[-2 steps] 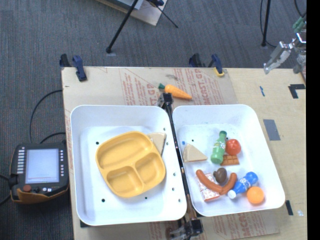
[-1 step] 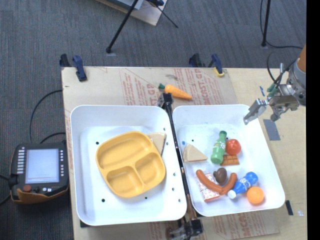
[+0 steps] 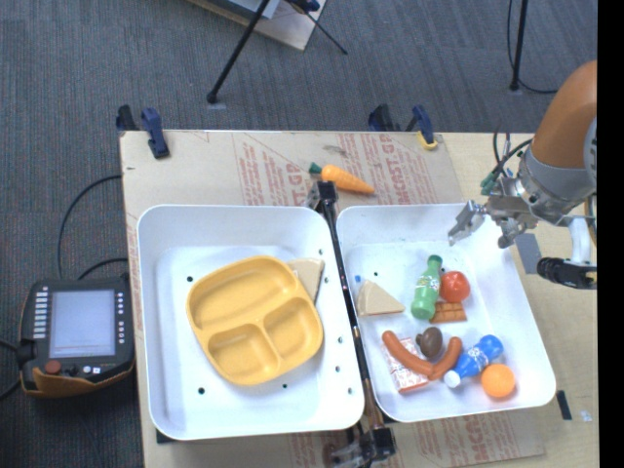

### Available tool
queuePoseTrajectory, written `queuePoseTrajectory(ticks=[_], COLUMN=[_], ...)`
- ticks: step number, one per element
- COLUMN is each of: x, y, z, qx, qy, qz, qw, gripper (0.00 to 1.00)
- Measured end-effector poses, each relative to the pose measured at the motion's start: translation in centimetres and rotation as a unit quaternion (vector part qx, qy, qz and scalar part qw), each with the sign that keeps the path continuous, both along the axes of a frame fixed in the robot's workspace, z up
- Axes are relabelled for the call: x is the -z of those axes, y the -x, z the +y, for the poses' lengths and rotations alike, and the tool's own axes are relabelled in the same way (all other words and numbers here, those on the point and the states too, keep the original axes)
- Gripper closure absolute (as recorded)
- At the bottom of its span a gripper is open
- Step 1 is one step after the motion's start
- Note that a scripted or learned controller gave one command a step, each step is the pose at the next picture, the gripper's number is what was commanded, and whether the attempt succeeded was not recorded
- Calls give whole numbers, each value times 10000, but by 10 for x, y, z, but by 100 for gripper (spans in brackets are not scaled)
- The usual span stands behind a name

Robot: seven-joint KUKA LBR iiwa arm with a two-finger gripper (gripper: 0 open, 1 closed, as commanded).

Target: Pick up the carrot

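- We saw the carrot [image 3: 348, 178] lying on the bare worktop [image 3: 244, 164], just behind both bins (outside them).
- Our tool [image 3: 490, 224] hovered released over the right bin [image 3: 541, 344], well apart, grasping nothing.

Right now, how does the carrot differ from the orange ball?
The carrot lies on the bare bench behind the bins; the ball sits inside the right bin, at its near corner. The carrot is long and tapered with a green top; the ball is round and plain. The carrot lies alone; the ball is beside a blue bottle. Both are orange.
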State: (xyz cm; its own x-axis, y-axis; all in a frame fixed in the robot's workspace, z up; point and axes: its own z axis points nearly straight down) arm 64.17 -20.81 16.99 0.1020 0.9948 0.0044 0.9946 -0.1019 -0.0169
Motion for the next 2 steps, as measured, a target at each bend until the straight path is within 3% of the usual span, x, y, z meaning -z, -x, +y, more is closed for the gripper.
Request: queuePoseTrajectory(ticks=[1, 2], x=[-157, -18], y=[-7, 57], z=[2, -1], qx=[-1203, -1400], qy=[57, -29], qz=[-160, -4], qw=[9926, 9902], gripper=[0, 0])
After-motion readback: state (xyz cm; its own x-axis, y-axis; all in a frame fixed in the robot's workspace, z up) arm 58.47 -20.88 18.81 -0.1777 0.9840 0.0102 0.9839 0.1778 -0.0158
